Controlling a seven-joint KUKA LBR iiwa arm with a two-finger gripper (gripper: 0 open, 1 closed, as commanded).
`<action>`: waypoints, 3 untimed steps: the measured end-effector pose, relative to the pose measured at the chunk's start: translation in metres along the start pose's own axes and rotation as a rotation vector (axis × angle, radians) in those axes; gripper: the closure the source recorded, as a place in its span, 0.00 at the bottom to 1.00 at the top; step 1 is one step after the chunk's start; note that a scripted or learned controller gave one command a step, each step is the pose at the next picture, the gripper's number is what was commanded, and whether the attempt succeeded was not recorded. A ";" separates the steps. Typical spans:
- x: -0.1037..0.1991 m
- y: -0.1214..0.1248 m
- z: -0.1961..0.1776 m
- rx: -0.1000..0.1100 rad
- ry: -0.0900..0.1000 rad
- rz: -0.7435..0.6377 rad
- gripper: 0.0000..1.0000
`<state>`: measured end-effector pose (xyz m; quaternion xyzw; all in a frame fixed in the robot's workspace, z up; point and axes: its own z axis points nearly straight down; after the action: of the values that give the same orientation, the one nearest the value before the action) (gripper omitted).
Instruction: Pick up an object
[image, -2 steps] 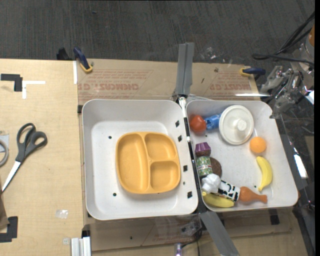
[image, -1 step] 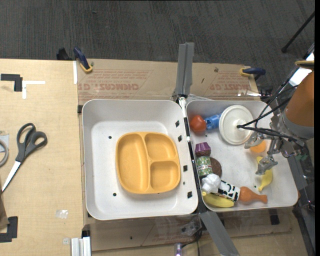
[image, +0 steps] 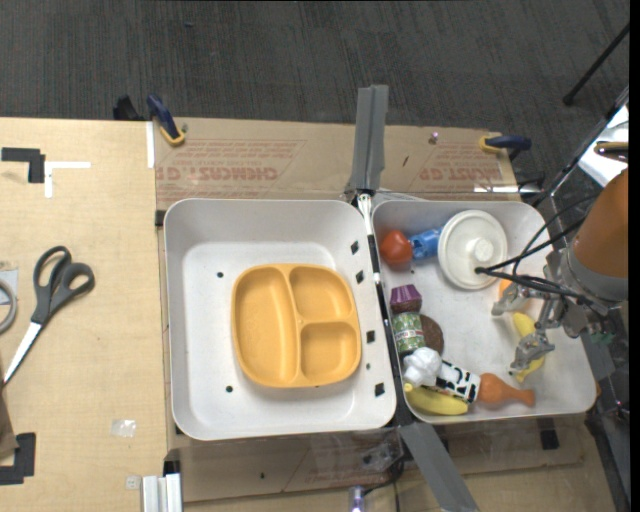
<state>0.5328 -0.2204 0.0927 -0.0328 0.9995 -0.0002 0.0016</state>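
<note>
Arm enters from R edge, orange band visible above wrist; gripper (image: 531, 352) hangs low over R side of right bin (image: 570, 392), fingers pointing down. Can't tell if claw is wide or narrow at this res, metal parts blur together w/ cables. Yellow object (image: 524, 326) lies just beside/under the fingers, partly hidden; contact unclear, nothing clearly seen between fingers. Right bin contents: white round lid-like dish (image: 472, 248) at back, black cable crossing it; red ball (image: 396, 247) and blue item (image: 426, 243) touching, back-L corner; purple block (image: 406, 296) below those, then green-labelled can (image: 408, 330) lying along L wall w/ brown disc (image: 431, 331) beside it; white/black cow-pattern toy (image: 440, 371) near front; banana (image: 436, 402) at front-L wall; orange drumstick-shaped toy (image: 502, 392) just R of banana, near front wall. Left bin (image: 190, 300) holds a yellow 3-compartment tray (image: 296, 325), sitting flat, approx central. Bench at L: scissors (image: 45, 296) w/ black handles, well apart from bins. Blue clamps (image: 166, 120) at cardboard back edge.
</note>
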 end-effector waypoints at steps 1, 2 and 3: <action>-0.003 0.001 -0.010 0.003 -0.005 -0.005 1.00; -0.003 0.002 -0.010 0.003 -0.005 -0.005 0.00; 0.000 0.000 0.000 0.001 0.000 -0.020 0.00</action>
<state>0.5329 -0.2205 0.0931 -0.0430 0.9991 -0.0009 0.0017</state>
